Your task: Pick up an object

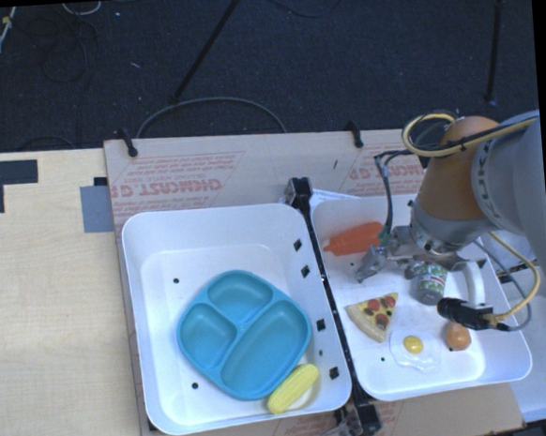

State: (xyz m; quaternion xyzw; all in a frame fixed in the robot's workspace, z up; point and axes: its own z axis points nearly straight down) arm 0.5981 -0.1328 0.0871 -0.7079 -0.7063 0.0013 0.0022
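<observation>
Left bin [150, 269]: white, shallow; holds a blue divided plate [243, 333] across its middle, tilted toward the near right corner; a yellow corn cob [293, 388] lies at the near edge, touching the plate's near rim.
Divider [318, 293]: dark strip between the two bins, running from far edge to near edge.
Right bin [510, 365]: white, shallow; carries the candidate objects and the arm's working end.
Orange carrot [355, 239]: lies flat near the far left corner of the right bin, lengthwise toward the divider.
Pizza slice [376, 313]: flat, left of centre, toward the near edge; apart from the carrot.
Fried egg [414, 347]: flat at the near edge, just beside the pizza slice's near tip.
Small can [431, 283]: greenish label, near the bin's middle, close under the wrist.
Orange-brown ball [458, 337]: near the near right corner, beside a dark cable piece.
Gripper [382, 260]: low over the bin's far middle, metal tips reaching left, just beside the carrot's near side; nothing seen between the tips; whether they are spread or closed cannot be told.
Step in hand: judged as the approach; no object is lifted.
Next move calls for: settling on one object, likely the carrot or the can, centring the tips on it, closing, then a straight lift clear of the bin wall.
</observation>
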